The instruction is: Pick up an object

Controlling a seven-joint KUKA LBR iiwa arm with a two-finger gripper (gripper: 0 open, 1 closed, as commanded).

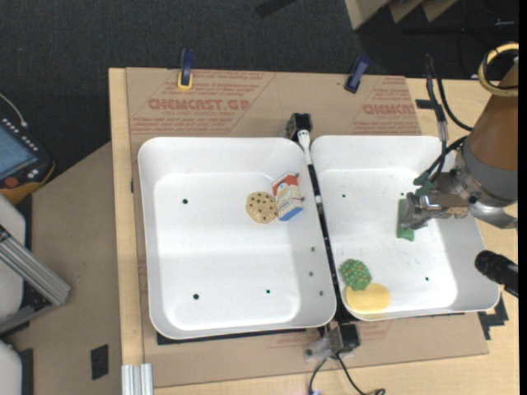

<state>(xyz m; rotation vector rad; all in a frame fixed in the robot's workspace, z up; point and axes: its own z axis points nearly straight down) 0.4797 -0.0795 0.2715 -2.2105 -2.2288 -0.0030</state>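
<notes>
Green block [405, 220], right bin [461, 290], frame right: likely light, rigid, smooth. Best taken across its narrow sides. End effector [416, 212] directly over it; grip state cannot be told.

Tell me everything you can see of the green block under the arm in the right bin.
The green block is a small, solid-green piece, taller than wide as seen here, plain and matte, perhaps foam or plastic. It sits in the right bin, toward its right side, well apart from the round green lump and yellow piece near the front edge. Its upper end lies right at the pincer, which overlaps it; whether it is gripped cannot be told. Its lower end rests on the bin floor.
</notes>
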